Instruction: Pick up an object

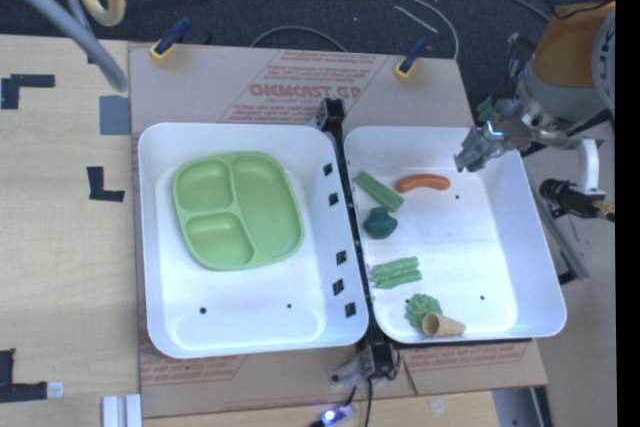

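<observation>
Within the right bin (pixel 520 245), five small play-food pieces are lying loose on the white floor: an orange sausage (pixel 423 183), a green stick (pixel 378 191), a dark teal lump (pixel 380 224), a green bean pod (pixel 395 272) and a leafy green piece with a cone (pixel 432 314). All are sitting apart enough to be taken singly, likely scattered so for picking.

- Sausage: nearest candidate, lying just left of and slightly below the end effector (pixel 472 158).
- End effector: hanging over the bin's upper right corner, carrying nothing; whether released or clenched cannot be told.
- Left bin (pixel 160 315): holding a green divided plate (pixel 238 210), lying flat.
- Desk (pixel 60 245): bearing both bins side by side.
</observation>
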Controlling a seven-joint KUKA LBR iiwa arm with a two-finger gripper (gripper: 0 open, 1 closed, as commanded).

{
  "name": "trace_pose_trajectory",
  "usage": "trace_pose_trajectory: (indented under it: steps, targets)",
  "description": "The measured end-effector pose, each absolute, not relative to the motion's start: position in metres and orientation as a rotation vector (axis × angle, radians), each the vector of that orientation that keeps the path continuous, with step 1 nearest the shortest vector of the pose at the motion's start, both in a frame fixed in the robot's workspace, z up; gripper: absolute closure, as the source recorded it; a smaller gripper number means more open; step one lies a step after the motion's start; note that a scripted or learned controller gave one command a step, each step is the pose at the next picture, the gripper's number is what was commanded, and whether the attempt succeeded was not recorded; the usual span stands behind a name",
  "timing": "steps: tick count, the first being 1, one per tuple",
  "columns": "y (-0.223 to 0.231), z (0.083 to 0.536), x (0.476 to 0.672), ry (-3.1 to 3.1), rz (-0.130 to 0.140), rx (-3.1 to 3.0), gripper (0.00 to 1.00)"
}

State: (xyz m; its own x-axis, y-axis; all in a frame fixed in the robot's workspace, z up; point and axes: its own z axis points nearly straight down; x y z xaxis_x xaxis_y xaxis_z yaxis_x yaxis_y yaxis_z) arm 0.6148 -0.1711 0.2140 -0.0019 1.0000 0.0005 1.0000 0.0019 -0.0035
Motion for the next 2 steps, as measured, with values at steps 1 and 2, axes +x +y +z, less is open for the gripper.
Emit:
trace_pose_trajectory:
  steps: [1,2]
  targets:
    - [-0.123,0.202,0.602,-2.222,0.008,-2.211,1.00]
    - [-0.064,0.194,0.597,-2.223,0.008,-2.209,1.00]
